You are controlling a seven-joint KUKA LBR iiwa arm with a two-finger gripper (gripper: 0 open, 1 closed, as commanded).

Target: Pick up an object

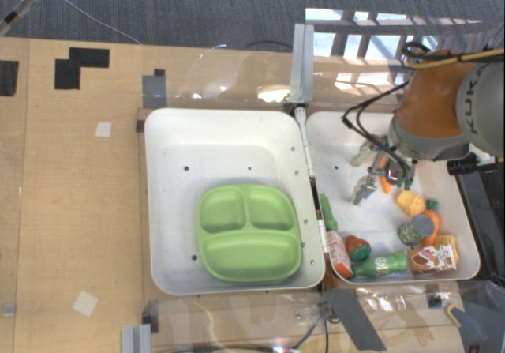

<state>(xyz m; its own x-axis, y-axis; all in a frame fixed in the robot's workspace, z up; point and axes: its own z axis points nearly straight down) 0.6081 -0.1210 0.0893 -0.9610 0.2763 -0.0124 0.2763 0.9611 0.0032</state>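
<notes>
Tool (363,174) spread and empty over right bin (331,138), green bottle (380,266) and toy foods nearby.

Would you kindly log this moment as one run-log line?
arm: over right bin | gripper: open, holding nothing | toys: clustered at right bin's near edge | left bin: green plate

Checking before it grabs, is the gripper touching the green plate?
Apart. The camera view shows the gripper over the right bin, while the green plate lies in the left bin, across the divider.
</notes>
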